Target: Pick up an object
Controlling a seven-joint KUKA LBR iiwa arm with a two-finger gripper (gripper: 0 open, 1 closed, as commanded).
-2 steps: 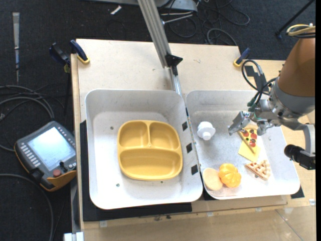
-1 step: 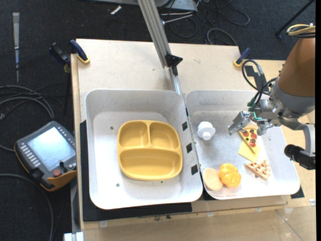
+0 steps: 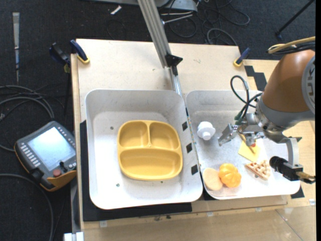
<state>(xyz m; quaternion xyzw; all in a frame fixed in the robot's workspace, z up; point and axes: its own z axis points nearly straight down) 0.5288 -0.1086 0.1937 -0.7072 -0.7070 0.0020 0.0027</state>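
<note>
My gripper [image 3: 237, 136] hangs over the middle of the right bin [image 3: 220, 100], its fingers spread open with nothing between them. Just under and right of it lies a yellow cheese wedge [image 3: 247, 151]. A small white cup [image 3: 205, 130] sits to the gripper's left, apart from it. Near the bin's front edge lie an orange pepper [image 3: 229, 174], a pale round piece [image 3: 212, 180] touching the pepper's left side, and a tan waffle-like slice [image 3: 258, 168].
The left bin [image 3: 100, 134] holds a yellow divided plate [image 3: 149, 149]. A slanted metal pole [image 3: 156, 29] runs down to the bins' shared wall. A teach pendant [image 3: 45, 154] lies off the bench to the left.
</note>
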